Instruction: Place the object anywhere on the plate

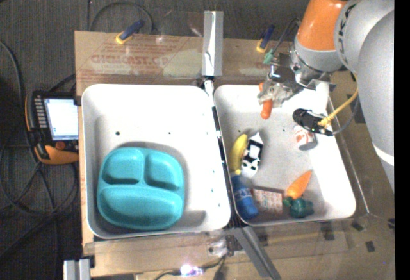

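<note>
Teal plate [141, 188] left bin; orange object [266, 107] between gripper [274, 90] fingers.

object: small orange carrot-like toy [266, 107], hanging upright between the gripper [269, 100] fingers, above the right bin's far part
plate: turquoise, three compartments [141, 186], flat in left bin

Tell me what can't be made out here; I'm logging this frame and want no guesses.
- Gripper: whether it grips the orange piece beneath it is too small and blurred to tell.
- Brown packet: label too small to read.
- Carrot toy: green end merges with a dark teal object; boundary unclear.
- Arm: cut off by the frame's right edge.
</note>
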Motion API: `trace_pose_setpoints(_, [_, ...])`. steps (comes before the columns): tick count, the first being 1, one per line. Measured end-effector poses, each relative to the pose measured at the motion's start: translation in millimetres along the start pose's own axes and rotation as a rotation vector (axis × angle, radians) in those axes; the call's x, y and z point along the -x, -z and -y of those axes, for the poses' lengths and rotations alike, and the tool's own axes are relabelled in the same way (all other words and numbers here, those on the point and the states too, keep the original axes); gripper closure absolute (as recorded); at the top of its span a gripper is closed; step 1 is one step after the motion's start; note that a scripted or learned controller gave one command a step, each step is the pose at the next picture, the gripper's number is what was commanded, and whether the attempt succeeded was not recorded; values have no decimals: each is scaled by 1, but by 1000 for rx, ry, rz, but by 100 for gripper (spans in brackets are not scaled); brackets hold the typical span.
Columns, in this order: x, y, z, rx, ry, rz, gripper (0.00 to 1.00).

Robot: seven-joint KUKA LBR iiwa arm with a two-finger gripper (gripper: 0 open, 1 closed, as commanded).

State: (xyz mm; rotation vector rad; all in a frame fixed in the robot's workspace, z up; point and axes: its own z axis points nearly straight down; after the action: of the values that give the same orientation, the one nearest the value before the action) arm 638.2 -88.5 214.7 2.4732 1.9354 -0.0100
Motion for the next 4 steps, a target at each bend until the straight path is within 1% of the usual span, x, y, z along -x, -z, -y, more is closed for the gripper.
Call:
trace_pose_setpoints(1, [-22,12,6,1,11,-2,100])
trace_pose_setpoints(2, [-127,-1,28,-2,178,-4,100])
trace_pose_setpoints(3, [-157,-33,108,-3,224,-4,100])
trace_pose_setpoints(4, [-200,-24,168,-2,302,-3,100])
